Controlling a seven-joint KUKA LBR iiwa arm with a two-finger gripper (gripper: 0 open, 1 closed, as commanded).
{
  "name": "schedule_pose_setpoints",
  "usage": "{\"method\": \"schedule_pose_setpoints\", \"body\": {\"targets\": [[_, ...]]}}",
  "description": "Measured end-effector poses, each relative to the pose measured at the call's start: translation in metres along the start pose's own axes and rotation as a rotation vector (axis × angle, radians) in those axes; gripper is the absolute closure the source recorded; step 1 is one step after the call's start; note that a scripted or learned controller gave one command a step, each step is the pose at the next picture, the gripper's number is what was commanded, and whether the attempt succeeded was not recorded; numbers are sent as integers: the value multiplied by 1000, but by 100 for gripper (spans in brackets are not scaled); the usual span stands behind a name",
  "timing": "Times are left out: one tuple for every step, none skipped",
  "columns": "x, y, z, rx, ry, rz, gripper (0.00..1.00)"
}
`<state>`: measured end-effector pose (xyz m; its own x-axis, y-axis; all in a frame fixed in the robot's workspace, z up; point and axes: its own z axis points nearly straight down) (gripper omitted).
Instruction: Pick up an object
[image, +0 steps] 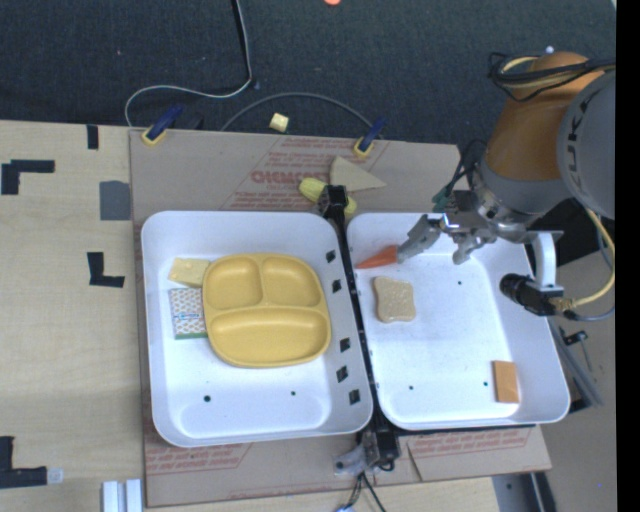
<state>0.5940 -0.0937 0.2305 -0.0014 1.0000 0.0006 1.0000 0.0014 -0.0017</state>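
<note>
My gripper (440, 245) hangs over the far part of the right bin (470, 405), with its two fingers spread apart and nothing between them. An orange carrot-like piece (377, 259) lies just left of the left fingertip, near the bin's far left corner. A tan bread slice (394, 299) rests below it in the same bin. A small orange-brown block (505, 381) lies near the right bin's front right corner.
The left bin (250, 405) holds a yellow divided plate (267, 308), a pale yellow wedge (187, 271) and a patterned packet (186, 312) at its left. A black divider (348, 290) separates the bins. Cables and clips lie behind the bins.
</note>
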Motion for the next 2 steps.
{"method": "schedule_pose_setpoints", "body": {"targets": [[-1,29,82,4,-1,-1,0],[-3,-6,148,-5,-3,1,0]]}}
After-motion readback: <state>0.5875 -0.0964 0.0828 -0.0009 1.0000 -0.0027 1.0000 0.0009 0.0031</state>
